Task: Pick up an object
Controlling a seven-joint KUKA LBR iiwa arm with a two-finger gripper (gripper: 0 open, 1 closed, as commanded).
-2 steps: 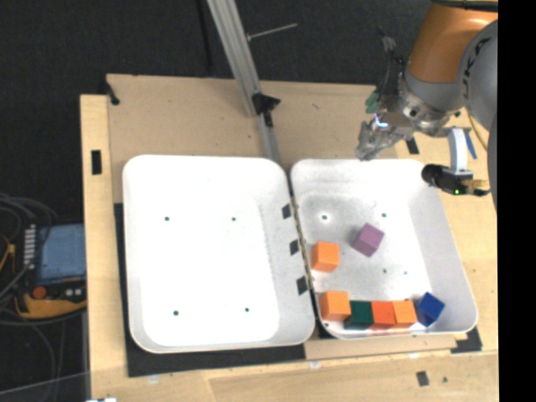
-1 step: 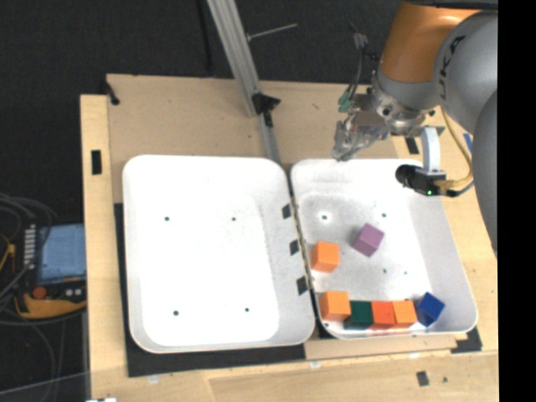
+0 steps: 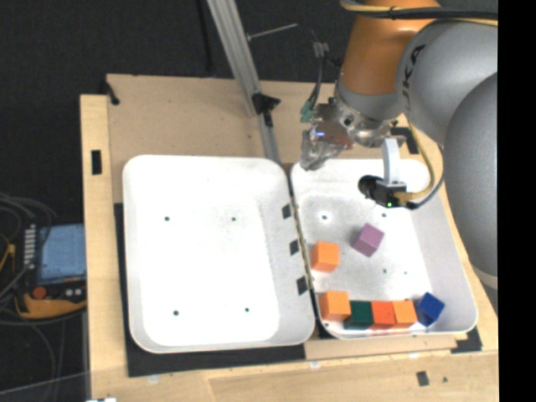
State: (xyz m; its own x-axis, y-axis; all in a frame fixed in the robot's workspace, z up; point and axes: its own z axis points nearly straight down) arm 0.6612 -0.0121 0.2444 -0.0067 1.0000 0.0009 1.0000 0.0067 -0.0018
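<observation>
The gripper (image 3: 314, 159) hangs over the far left corner of the right bin (image 3: 435, 224); nothing shows between its tips, and their spread cannot be told. In that bin a purple cube (image 3: 367, 239) lies tilted mid-floor, an orange cube (image 3: 325, 256) nearer the left wall, and orange, green, orange, orange, blue blocks (image 3: 381, 312) line the near wall. The left bin (image 3: 209, 249) adjoins it.

A pale wooden desk (image 3: 96, 224) carries two white bins side by side, the left bin (image 3: 209, 249) touching the right bin (image 3: 435, 249) along black clips (image 3: 296, 245). A slanted metal rail (image 3: 239, 57) rises from behind the bins. Off the desk's left edge lies a blue device (image 3: 63, 251), perhaps a control pendant, among dark cables (image 3: 17, 216).
</observation>
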